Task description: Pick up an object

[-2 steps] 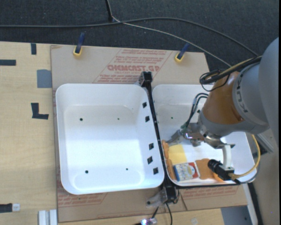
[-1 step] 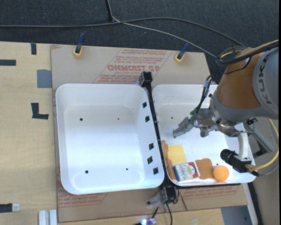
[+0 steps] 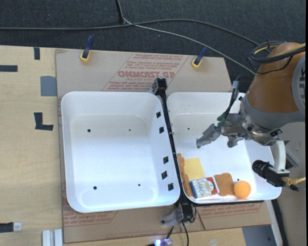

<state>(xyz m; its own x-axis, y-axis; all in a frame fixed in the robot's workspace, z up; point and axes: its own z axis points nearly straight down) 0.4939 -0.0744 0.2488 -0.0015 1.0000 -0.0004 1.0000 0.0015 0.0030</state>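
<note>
Jaws spread open, nothing between them; gripper (image 3: 219, 136) hanging over bare floor of right bin (image 3: 205, 106). Pickable things bunched along near wall: yellow block (image 3: 193, 167), carton (image 3: 203, 187), brown piece (image 3: 224, 182), orange ball (image 3: 242, 189). Risks: closing on air here; ball likely to roll off; tight packing could jam a finger.

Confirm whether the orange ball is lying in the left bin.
No: the orange ball lies in the right bin, at its near edge beside a brown block, while the gripper hangs above that bin.
</note>
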